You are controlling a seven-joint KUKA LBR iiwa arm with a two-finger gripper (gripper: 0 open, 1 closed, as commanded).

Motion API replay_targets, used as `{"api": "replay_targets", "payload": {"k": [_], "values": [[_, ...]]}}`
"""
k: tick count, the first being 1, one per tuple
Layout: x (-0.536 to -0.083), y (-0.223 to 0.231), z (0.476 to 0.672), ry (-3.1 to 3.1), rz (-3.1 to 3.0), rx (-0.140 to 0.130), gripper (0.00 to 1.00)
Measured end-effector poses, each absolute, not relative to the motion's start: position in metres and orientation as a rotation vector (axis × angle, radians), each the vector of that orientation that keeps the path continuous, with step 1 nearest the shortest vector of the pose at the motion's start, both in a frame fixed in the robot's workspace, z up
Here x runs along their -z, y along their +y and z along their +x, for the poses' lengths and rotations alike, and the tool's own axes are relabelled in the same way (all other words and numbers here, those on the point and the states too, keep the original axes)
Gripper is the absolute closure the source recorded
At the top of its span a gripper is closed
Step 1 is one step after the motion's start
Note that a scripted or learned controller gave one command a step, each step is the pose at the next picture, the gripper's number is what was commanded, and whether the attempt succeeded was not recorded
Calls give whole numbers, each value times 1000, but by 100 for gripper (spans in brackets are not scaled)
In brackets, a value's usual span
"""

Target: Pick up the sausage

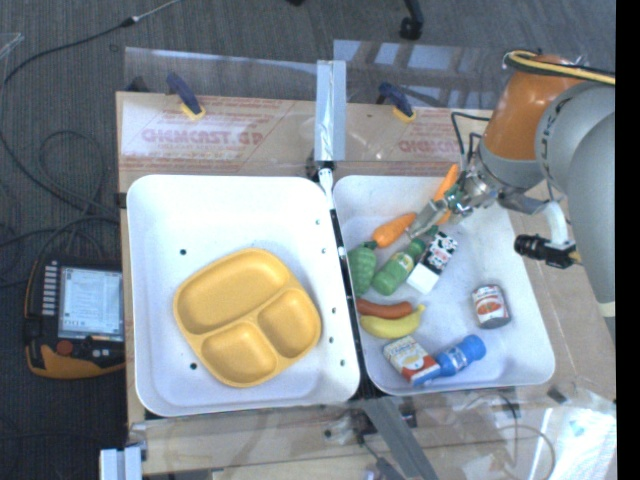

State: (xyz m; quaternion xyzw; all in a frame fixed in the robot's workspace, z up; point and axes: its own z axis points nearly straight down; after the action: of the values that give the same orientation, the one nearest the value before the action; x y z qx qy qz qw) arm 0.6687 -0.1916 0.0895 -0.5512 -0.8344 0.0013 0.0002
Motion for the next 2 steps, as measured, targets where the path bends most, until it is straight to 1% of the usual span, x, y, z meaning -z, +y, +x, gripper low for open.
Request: {"api": "replay_targets", "payload": {"k": [1,2], "values": [[-101,-192,671,-2632,-1738,2,100],[-91,-172,665,-2028,-2399,-10,100]]}}
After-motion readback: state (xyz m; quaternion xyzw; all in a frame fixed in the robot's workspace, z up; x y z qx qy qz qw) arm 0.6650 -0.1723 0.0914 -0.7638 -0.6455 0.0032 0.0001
